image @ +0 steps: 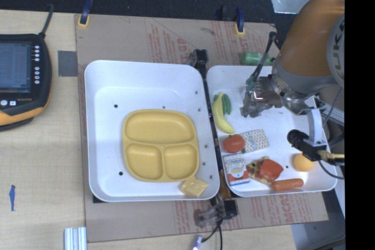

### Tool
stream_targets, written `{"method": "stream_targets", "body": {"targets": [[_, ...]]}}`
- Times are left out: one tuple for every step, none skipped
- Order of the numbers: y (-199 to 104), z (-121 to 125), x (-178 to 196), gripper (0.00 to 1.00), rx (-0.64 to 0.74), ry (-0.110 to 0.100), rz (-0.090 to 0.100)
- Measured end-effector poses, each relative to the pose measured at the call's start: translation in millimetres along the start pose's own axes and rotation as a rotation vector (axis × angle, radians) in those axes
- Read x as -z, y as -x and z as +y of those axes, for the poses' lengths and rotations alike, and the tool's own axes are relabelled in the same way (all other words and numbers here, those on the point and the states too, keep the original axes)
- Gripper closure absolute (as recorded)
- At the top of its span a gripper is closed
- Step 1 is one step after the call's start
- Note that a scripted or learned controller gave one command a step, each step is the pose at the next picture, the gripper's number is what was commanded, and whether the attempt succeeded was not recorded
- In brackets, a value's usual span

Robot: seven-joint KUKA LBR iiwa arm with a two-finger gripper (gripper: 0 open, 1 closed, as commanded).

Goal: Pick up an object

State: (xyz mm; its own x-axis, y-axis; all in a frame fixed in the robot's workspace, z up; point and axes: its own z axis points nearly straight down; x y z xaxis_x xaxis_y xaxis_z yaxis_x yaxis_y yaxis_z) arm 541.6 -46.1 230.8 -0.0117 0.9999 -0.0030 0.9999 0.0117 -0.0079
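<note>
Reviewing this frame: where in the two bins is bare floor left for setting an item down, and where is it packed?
Left bin: bare floor above the yellow tray and along its left side; cheese wedge fills the near right corner. Right bin: crowded from banana to sausage; the tool hangs over the upper part.

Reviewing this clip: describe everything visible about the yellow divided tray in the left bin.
The yellow tray is a rounded-corner plate, plastic by its look, with a matte pale-yellow surface. Raised ridges split it into three compartments: one wide section across the far side and two smaller ones side by side nearer the camera. It lies flat and upright on the floor of the left bin, roughly centred, with nothing in its compartments. A small yellow cheese-like wedge lies just off its near right corner.
</note>
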Motion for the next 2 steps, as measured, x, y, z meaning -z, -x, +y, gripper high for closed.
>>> {"method": "stream_targets", "body": {"targets": [[0.5,0.5,10.3,1.0,0.002,0.0,0.0],[-50.6,-6.5,-4.2,1.0,-0.005,0.004,0.002]]}}
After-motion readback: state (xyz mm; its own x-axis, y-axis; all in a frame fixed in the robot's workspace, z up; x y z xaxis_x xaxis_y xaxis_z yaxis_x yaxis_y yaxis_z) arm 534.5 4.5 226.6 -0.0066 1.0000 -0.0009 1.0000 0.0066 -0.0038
